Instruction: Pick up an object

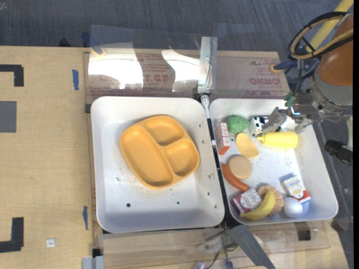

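- The counter [39,167] is light brown wood with black marks and bits of blue tape on its left side.
- Past the far edge of the counter is a dark grey carpet floor [168,4].
- A flat piece of cardboard [241,77] with shiny clear plastic lies behind the two bins.
- The left bin [106,206] is white and holds a yellow tray [160,150] with three parts. The tray sits near the middle, with bare white room all round it.
- The right bin [322,172] is white and full of toy food.
- The hand [280,125] is over the far right part of the right bin, and the grey arm [336,66] with its orange band comes in from the right.
- A yellow tube [279,140] lies right under the hand. I cannot tell if the hand is wide or narrow, or if it holds the tube.
- Near the far edge is a green lump [238,123]. Beside the wall between the bins is a small red and white box [223,136].
- In the middle are a yellow oval [247,145], a tan round bun [240,166] and a red sausage [234,178].
- Along the near edge are a banana [263,206], a white egg [293,206] and a small carton [294,186].
- The most open room in the right bin is the white patch on its right side, below the tube.
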You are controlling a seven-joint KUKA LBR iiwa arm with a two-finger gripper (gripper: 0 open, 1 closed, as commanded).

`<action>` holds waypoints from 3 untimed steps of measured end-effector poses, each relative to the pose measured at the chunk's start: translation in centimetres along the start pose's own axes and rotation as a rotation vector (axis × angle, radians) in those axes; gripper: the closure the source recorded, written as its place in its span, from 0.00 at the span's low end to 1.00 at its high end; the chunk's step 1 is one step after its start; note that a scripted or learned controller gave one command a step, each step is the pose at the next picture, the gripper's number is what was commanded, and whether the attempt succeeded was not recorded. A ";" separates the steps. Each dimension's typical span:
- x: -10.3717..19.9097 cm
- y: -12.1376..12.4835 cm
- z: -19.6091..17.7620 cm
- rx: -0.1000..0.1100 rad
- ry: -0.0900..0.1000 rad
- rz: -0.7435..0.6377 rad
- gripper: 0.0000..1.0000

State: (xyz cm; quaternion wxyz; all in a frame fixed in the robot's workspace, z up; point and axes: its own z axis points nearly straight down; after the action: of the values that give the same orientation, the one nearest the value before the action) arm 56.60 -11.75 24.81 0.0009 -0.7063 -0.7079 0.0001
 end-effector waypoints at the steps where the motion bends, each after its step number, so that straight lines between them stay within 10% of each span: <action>1: 1.6 3.9 9.2 0.005 0.001 0.246 0.00; 2: -0.9 3.1 15.9 -0.009 0.000 0.204 0.00; 3: -0.9 3.3 14.7 -0.015 0.001 0.204 1.00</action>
State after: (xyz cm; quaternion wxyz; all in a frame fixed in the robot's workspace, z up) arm 59.84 -12.58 10.13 -0.0042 -0.7747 -0.6323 -0.0053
